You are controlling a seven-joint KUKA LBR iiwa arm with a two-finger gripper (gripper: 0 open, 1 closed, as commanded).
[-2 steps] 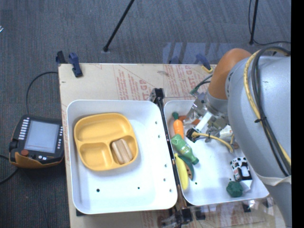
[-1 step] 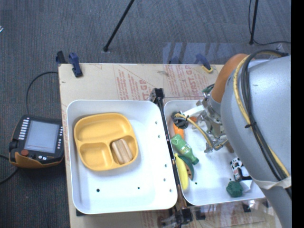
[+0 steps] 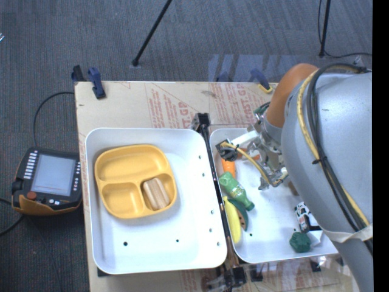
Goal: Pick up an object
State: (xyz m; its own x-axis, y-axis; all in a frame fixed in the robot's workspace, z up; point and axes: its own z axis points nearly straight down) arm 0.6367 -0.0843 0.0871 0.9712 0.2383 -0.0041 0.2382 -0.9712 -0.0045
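While the big grey arm (image 3: 331,145) leans over the right bin (image 3: 273,251), nothing is picked up yet, as far as I can see. The gripper (image 3: 267,163) hangs low over the top part of that bin, close to the toys along its left wall. It is a tangle of metal and yellow wire from up here, so I cannot tell what its tips are doing or if anything is caught in it.

Just to its left lies a little orange toy (image 3: 228,166), very near the gripper. Below that is a green bottle (image 3: 236,191), lying on its side. Next comes a yellow banana (image 3: 233,222) by the left wall, with a dark green thing tucked beside it. Down in the lower corner sits a small dark green lump (image 3: 299,242), and near it a black and white toy (image 3: 302,214), partly under the arm.

The left bin (image 3: 121,248) holds a yellow tray (image 3: 134,163) with three parts. A tan toy like a bread roll (image 3: 155,193) rests in the lower right part.

So every toy I can see sits down in a bin. I think the arm is at the reaching step. The orange toy or the green bottle looks like the closest pick. Grabbing one and lifting it up are both left to do.
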